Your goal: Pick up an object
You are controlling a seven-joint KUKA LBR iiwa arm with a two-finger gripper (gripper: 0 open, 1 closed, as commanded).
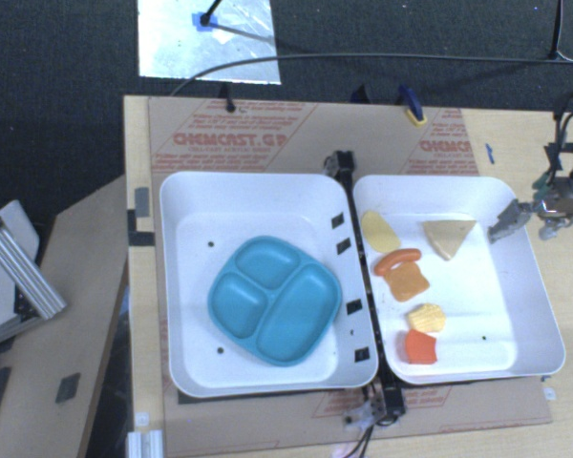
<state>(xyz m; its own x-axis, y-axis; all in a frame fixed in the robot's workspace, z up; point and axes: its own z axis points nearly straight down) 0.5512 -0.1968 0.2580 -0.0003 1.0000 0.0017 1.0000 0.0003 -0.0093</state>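
Bins sit side by side on the counter: the left bin bears a blue divided plate, the right bin the food pieces. Nearest the claw, which hangs over that bin's right rim, lies the pale wedge, just left of it, its broad side toward the claw. Whether the claw is apart or together I cannot tell.

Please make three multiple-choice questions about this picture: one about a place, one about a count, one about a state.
1. Where is the blue divided plate?
A. left bin
B. right bin
C. on the cardboard

2. How many food pieces lie in the right bin?
A. three
B. six
C. nine

3. Where is the gripper?
A. over the plate
B. at the right bin's far right edge, apart from the food
C. outside the bench

Answers: 1 A, it sits in the left bin. 2 B, six pieces can be counted. 3 B, it sits by the rim, right of the pale wedge.
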